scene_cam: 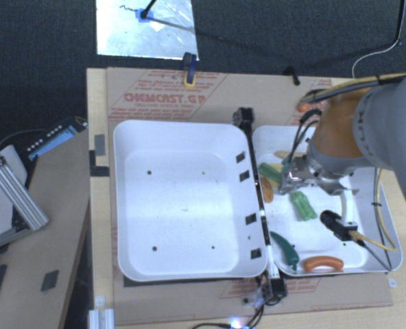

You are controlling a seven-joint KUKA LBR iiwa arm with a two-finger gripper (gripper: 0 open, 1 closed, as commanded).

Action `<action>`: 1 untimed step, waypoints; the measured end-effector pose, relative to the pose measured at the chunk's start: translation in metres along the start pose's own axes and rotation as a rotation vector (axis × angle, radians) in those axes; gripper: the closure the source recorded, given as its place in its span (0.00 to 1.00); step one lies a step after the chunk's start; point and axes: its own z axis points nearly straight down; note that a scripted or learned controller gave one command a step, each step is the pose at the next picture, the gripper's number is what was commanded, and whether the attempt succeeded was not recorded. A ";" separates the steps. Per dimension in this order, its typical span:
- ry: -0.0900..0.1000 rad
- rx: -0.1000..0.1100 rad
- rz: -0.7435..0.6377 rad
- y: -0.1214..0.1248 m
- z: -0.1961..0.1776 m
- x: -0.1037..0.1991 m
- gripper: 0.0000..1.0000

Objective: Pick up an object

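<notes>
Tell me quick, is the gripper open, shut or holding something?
Two-finger gripper: cannot be told; it sits low in the shallow white right bin, beside a light green ridged block.

L bin (182,197) open, R bin (378,249) cluttered

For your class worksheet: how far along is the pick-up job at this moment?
Done: the arm is over the right bin. In hand: the gripper is low among the objects, beside a green block; no grip visible. Left: grasping and lifting. An orange piece lies untouched.
</notes>
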 end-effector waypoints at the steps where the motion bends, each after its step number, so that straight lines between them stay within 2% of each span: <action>1: 0.002 -0.023 -0.009 0.045 -0.144 0.078 1.00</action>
